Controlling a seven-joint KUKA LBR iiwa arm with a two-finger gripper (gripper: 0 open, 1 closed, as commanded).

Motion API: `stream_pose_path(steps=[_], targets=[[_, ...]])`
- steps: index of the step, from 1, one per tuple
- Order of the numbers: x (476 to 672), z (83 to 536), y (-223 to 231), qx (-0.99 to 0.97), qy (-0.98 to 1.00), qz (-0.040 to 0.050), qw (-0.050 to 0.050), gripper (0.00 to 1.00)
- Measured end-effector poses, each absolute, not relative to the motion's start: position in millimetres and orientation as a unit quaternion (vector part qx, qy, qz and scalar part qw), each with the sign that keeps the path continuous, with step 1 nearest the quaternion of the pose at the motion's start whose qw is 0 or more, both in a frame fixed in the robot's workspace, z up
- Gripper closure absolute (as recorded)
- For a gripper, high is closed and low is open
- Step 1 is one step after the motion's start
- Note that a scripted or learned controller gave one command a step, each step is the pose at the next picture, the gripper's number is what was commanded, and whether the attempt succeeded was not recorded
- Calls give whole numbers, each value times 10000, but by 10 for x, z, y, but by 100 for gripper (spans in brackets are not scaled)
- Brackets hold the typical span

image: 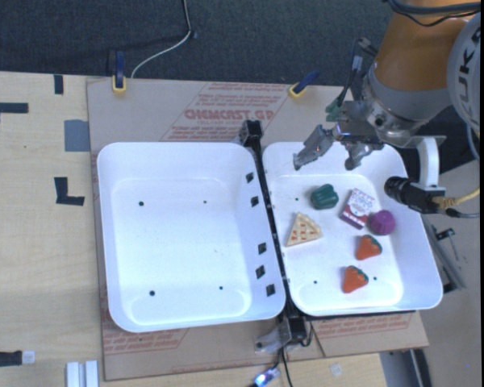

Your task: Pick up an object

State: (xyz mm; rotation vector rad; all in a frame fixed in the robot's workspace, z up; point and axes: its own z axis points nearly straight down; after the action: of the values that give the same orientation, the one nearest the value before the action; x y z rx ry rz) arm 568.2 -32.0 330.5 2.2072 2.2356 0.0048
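Grey two-finger gripper hangs at upper right of frame over right white bin, fingers spread apart, nothing between them | in that bin: green toy pepper, tan waffle wedge, red-white carton, purple ball, two red-orange strawberries | left white bin beside it

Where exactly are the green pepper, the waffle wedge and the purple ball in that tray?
green pepper (pixel 323 196), camera view, middle of its green body.
waffle wedge (pixel 303 230), camera view, centre of its gridded top face.
purple ball (pixel 381 222), camera view, middle of its rounded surface.
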Motion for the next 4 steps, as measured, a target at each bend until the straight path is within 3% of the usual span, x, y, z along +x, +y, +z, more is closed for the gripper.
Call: stream_pose_path(steps=[1, 2, 3, 4], targets=[[5849, 4114, -855, 7077, 7065, 11, 39, 0], [4771, 1738, -628, 7076, 7065, -78, -104, 0], [4978, 2238, 103, 7037, 7105, 6, -13, 0], [4825, 2157, -467, 7089, 7053, -30, -16, 0]])
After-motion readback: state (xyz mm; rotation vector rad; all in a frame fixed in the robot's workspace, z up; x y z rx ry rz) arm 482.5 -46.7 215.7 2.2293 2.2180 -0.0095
